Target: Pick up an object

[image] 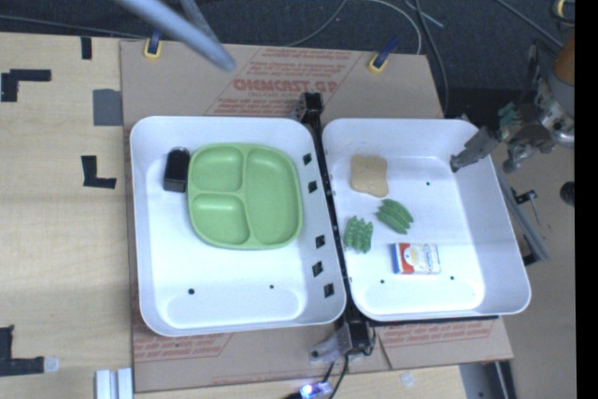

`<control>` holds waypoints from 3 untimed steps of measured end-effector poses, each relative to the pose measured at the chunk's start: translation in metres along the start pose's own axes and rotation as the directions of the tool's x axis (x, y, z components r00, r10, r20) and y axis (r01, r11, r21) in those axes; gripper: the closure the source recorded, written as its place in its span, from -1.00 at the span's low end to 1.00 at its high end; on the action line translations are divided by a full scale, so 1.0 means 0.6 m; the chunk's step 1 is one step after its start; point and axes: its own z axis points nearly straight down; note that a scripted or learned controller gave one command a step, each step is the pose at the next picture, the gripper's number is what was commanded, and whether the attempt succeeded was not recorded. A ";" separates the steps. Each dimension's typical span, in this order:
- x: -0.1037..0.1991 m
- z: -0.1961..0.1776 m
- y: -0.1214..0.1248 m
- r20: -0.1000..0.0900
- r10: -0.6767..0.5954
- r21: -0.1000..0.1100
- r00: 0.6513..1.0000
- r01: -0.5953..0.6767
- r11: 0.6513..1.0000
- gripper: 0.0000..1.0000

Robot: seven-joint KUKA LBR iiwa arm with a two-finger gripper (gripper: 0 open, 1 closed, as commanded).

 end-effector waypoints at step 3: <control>0.026 0.144 0.005 0.002 -0.004 -0.006 1.000 0.004 1.000 -1.00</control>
